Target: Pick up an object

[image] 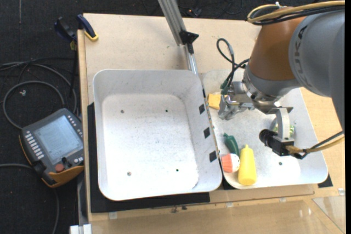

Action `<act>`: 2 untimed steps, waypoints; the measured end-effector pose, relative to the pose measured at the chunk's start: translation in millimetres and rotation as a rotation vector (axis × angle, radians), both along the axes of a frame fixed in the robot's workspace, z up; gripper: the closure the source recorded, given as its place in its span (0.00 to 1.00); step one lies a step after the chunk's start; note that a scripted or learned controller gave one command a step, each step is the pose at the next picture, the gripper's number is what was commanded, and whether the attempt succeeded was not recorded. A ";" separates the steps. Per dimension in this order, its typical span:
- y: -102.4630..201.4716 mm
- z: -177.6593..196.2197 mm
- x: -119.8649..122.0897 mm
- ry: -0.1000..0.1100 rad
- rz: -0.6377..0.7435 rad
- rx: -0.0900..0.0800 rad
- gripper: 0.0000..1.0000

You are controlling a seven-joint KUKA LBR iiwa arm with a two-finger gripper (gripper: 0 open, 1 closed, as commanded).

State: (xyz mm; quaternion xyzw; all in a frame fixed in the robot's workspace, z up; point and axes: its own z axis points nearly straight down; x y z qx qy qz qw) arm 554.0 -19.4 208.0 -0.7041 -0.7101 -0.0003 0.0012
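Observation:
My gripper [227, 110] hangs over the left part of the right bin [307, 172], under the grey and orange arm. A small yellow block [214, 100] lies just to its left, against the bin's left wall. Below the gripper lies a dark green object [231, 144]. Further toward the front are a red and white ball [230, 162] and a yellow bottle [247, 166] side by side. A white and green object [285, 126] sits to the gripper's right, partly hidden by the wrist. I see nothing held in the gripper.
The left bin [109, 85] is large, white and shallow; its right wall borders the right bin. A slanted metal rail [167, 3] runs from the back down to the bins' shared edge. A teach pendant [52, 145] lies on the floor at the left.

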 end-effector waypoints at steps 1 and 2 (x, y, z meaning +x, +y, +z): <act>50.7 -3.8 2.1 0.000 0.000 0.000 1.00; 103.4 -5.1 6.1 -0.001 0.000 0.000 1.00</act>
